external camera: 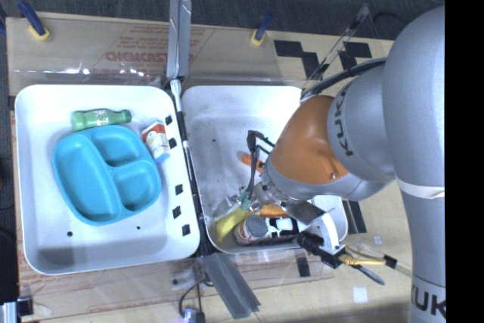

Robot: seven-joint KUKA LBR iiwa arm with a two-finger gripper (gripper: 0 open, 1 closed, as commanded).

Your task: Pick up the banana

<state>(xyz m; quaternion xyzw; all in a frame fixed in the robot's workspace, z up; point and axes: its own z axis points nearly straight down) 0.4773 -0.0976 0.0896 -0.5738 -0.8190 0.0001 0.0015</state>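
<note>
The banana (229, 223) lies yellow in the front left corner of the right bin (219, 113), partly hidden beneath the arm's tool. My gripper (251, 202) hangs low over that corner, just above and to the right of the banana, under the orange band of the wrist (306, 147). The bulk of the arm covers the gripper's lower end and most of the right half of this bin. Whether it touches the banana I cannot tell.
A round can (254, 230) and an orange item (275, 212) crowd against the banana. Another orange piece (248, 159) lies mid-bin. The left bin (30, 185) holds a blue divided plate (108, 172), a green bottle (100, 118) and a small red-and-white bottle (156, 140).
</note>
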